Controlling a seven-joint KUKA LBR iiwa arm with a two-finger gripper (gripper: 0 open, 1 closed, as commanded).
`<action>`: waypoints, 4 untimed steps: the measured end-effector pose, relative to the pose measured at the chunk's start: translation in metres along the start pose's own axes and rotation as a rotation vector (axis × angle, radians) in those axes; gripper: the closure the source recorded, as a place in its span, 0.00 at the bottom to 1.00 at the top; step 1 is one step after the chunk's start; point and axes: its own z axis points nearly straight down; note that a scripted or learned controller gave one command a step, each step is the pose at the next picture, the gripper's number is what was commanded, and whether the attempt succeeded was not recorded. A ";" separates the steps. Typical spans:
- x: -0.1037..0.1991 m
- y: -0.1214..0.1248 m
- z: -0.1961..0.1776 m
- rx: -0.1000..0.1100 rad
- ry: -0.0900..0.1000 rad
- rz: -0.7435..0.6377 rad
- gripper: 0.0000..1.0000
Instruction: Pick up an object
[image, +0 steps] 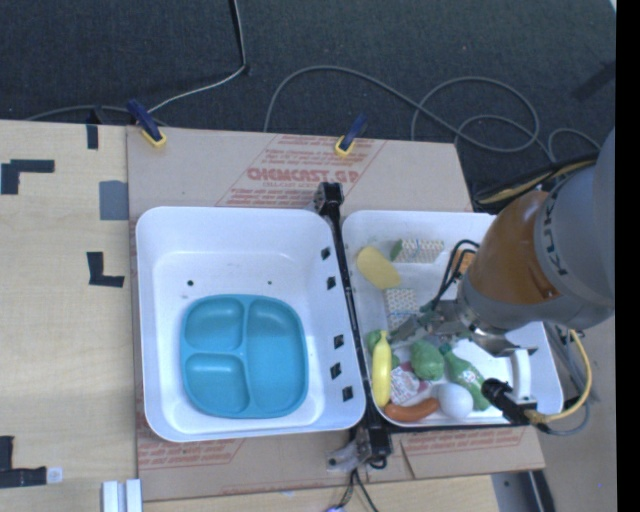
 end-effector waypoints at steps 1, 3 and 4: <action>0.026 0.052 0.002 0.008 0.002 -0.001 0.00; 0.010 0.035 0.002 0.009 0.001 0.002 0.00; 0.022 0.117 0.004 0.008 0.002 0.000 0.00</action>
